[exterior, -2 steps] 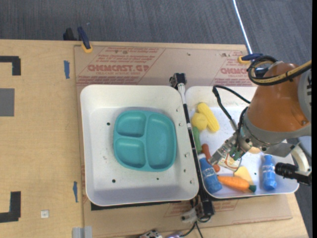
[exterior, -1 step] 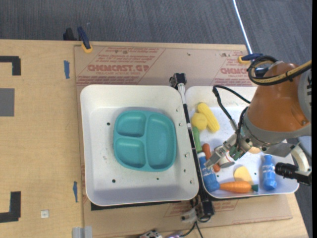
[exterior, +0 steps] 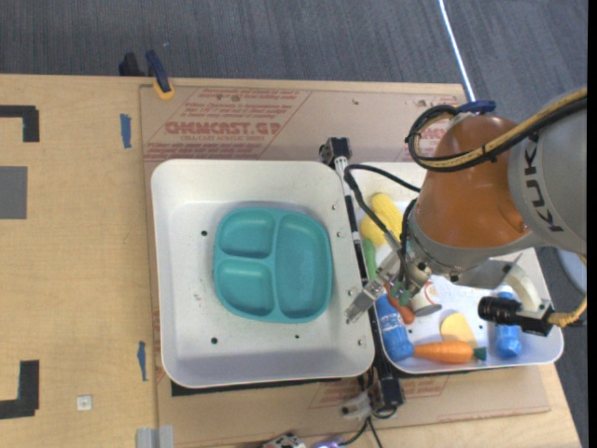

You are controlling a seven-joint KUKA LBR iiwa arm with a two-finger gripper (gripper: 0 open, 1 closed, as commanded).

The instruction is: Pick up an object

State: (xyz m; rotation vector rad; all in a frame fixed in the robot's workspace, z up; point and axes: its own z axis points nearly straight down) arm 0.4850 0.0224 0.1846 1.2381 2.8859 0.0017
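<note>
My gripper [exterior: 373, 297] hangs low at the left edge of the right bin [exterior: 541, 353], close to the rim it shares with the left bin [exterior: 177, 250]. Right beside it lie a blue bottle [exterior: 395, 336], a green piece [exterior: 370, 250] and a yellow corn cob [exterior: 387, 215]. Small red and green bits show just under the wrist, and I cannot make out what they are. An orange carrot [exterior: 446, 351] and a yellow wedge [exterior: 455, 326] lie near the bin's front. The orange-banded arm [exterior: 466, 194] hides the middle of this bin.
A teal divided plate [exterior: 273, 261] lies in the left bin. A blue object [exterior: 506, 340], a white piece [exterior: 524, 290] and a black fitting [exterior: 508, 312] sit at the right bin's front right. Cables run along the rim between the bins.
</note>
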